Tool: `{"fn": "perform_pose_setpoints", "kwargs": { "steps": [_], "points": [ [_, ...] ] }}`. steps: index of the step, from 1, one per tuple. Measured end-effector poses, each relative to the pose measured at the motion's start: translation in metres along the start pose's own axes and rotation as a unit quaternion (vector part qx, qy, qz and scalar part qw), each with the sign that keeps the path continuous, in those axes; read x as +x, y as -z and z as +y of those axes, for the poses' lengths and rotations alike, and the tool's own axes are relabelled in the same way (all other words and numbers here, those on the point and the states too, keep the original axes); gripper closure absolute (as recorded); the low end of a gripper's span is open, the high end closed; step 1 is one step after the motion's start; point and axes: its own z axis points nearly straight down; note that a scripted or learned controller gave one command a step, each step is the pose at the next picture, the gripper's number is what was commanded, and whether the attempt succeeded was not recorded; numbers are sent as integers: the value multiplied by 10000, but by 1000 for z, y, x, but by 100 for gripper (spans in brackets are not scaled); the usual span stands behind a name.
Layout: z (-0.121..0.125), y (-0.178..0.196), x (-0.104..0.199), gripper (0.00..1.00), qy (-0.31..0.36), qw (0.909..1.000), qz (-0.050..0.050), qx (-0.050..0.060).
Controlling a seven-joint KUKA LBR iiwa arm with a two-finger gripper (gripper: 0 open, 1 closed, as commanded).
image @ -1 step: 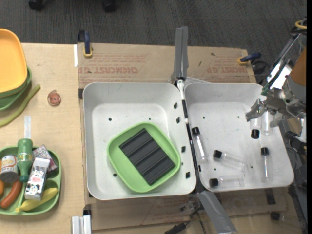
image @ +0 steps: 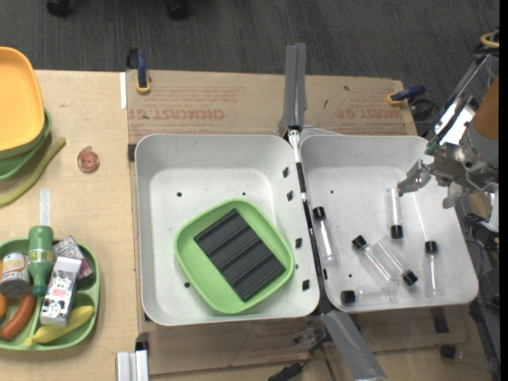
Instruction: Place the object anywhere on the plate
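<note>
Just below-left of the gripper [image: 435,182], clear vials [image: 392,209] w/ black caps lie scattered in the right bin [image: 349,165], none lifted. Gripper hovers at that bin's right edge; whether it's open or closed can't be told. Farther left, across the divider, the green plate [image: 190,248] sits in the left bin [image: 159,173] w/ a dark ribbed insert [image: 240,255]. Task looks barely begun: pick and place both remain.

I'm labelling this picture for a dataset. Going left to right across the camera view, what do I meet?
Yellow plate → toy food tray → green plate holding black ridged block → clear tubes → gripper.
</note>
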Motion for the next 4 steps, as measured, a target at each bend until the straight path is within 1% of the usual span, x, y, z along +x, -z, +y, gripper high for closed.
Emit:
{"fn": "perform_pose_setpoints", "kwargs": {
  "steps": [1,2,3,4],
  "points": [
    [54,11,-13,0,-286,9996,0,-5],
    [83,42,-13,0,-443,9990,0,-13],
    [113,70,1,0,-706,9975,0,-12],
    [114,102,-2,0,-661,9978,0,-11]
  ]
}}
